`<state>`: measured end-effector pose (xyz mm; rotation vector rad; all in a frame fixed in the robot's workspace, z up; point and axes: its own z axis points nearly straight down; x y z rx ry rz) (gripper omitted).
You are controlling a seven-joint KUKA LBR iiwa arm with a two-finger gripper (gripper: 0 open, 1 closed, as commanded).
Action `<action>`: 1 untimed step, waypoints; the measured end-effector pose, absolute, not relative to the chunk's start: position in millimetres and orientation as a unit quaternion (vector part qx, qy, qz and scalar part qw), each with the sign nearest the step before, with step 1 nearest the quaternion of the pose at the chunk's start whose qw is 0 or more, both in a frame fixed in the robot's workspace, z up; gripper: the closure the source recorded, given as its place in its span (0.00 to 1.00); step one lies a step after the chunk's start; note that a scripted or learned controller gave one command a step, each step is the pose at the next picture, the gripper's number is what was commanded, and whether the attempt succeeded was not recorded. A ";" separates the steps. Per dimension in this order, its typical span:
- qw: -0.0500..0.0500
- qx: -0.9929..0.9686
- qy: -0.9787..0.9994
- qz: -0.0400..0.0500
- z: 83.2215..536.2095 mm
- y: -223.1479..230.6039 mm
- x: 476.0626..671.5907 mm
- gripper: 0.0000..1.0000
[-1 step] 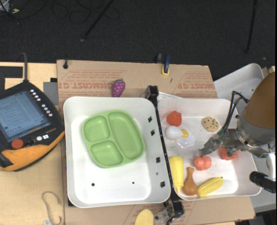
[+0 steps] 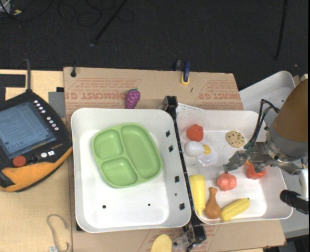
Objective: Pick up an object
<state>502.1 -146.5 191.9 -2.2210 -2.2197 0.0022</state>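
I'm watching the gripper hovering by a red tomato at three o'clock in the right bin; can't tell its state. Crowding worries me: the red ball and corn are sitting close, risking a bump. The left bin is carrying a green tray.

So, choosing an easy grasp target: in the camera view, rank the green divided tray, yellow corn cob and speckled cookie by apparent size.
Largest to smallest:
green divided tray
yellow corn cob
speckled cookie
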 end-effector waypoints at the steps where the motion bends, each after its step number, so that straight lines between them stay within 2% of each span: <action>1: 0.003 -0.707 -0.707 0.002 146.9 -149.6 503.5 0.00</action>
